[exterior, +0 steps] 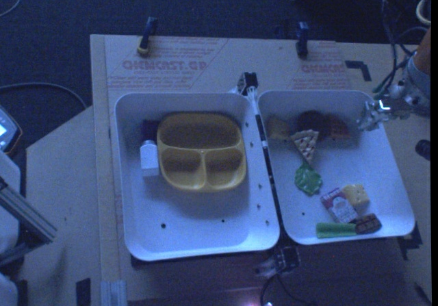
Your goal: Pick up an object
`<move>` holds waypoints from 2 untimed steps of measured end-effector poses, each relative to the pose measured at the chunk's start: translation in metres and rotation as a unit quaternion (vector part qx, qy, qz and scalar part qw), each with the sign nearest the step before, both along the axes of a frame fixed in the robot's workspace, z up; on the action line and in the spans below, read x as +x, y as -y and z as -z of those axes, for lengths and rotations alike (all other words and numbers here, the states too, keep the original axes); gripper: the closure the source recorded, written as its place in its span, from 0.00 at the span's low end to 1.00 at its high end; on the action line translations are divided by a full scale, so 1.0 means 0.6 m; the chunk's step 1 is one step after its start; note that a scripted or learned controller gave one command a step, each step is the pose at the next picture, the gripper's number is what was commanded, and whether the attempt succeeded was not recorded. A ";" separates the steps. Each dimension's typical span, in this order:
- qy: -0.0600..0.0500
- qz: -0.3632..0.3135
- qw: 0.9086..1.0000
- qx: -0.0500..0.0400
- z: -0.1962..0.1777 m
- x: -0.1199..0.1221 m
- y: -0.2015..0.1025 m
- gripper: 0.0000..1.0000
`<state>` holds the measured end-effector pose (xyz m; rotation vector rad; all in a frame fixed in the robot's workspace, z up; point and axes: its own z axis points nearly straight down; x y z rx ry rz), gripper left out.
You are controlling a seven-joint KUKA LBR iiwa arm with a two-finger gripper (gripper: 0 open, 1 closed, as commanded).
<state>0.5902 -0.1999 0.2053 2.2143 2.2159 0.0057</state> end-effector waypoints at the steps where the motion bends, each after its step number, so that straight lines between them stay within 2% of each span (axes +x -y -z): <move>1: -0.001 0.000 1.000 0.001 -0.036 0.002 0.001 1.00; 2: -0.007 -0.001 1.000 0.003 -0.020 -0.049 -0.065 1.00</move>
